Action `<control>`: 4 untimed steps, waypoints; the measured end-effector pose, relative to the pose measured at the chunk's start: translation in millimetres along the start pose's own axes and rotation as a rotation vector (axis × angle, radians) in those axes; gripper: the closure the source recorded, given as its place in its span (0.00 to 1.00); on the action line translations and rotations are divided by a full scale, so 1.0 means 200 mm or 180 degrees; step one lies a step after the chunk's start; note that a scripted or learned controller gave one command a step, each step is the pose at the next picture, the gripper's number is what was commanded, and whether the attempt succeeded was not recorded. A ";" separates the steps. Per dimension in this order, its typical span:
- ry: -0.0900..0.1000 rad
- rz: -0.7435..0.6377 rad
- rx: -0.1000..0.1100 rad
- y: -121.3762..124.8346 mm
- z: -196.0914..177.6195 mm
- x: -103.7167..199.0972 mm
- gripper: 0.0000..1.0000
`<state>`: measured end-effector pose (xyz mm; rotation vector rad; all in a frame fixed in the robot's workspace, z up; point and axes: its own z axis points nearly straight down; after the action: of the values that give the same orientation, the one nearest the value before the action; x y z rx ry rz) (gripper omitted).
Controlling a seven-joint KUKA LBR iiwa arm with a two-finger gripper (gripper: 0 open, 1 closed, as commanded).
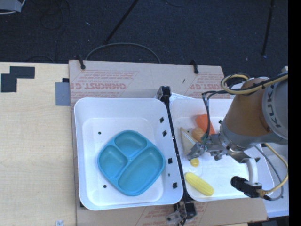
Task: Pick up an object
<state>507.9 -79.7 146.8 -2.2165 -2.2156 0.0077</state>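
1. Low in the right-hand white bin (263, 192), near its front wall, lies the yellow corn cob (199, 183), its long axis running from upper left to lower right.
2. Just above its left end I see a small round yellow piece (194, 162).
3. My tool (197, 149) hangs just above that piece, so the cob lies below it and a little right.
4. I cannot tell how the tool is set.
5. An orange carrot-like piece (203, 122) sits behind the tool; the blue divided plastic plate (130, 162) fills the left bin.
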 end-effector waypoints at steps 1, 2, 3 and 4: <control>-0.0001 0.0024 -0.0006 0.00 -0.06 -0.01 1.00; -0.0006 -0.0002 -0.0031 0.05 -0.34 -0.01 1.00; -0.0006 -0.0003 -0.0028 0.03 -0.55 -0.01 1.00; -0.0006 -0.0004 -0.0027 0.03 -0.71 -0.02 1.00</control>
<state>514.4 -83.6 289.8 -2.2204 -2.2221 0.0002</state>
